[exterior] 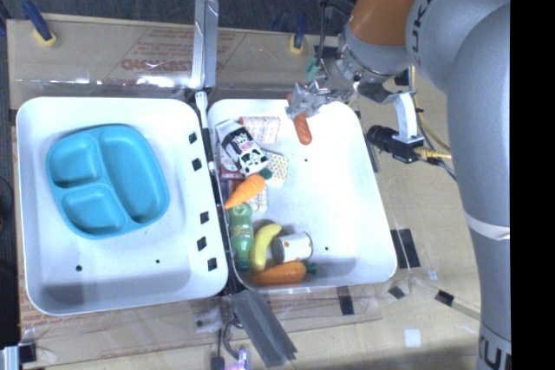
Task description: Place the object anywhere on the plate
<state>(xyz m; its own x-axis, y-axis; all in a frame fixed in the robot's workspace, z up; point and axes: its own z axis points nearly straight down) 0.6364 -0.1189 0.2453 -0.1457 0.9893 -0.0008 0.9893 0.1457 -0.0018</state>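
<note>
So nearest the camera, the bottom of the right bin (368, 221) has a pile of toy food along its left wall: a carrot (277, 275) lying flat, a banana (263, 243), a small can (295, 247), something green (240, 221), then another carrot (245, 189) tilted above that, and a black-and-white cow-looking thing (247, 153) on some printed cards (260, 133). The left bin (113, 273) holds the blue plate (106, 178), three compartments, nothing on it. Further back, the gripper (305, 104) sits over the top edge of the right bin, and a small orange-red sausage (302, 130) hangs straight down from it, seemingly lifted clear of the bin floor. Looks to me like the fingers are pinching its top end, though the tips are tiny and dark, so I wouldn't swear how solid that grip is. My read: we're at the carry step, the pick is done and nothing's placed yet. Next it needs to swing well left across the divider between the bins, get over the plate, then lower and let go. Hard to make out: the exact contact on the sausage, what the green thing is, and the arm's base is cut off at right
</note>
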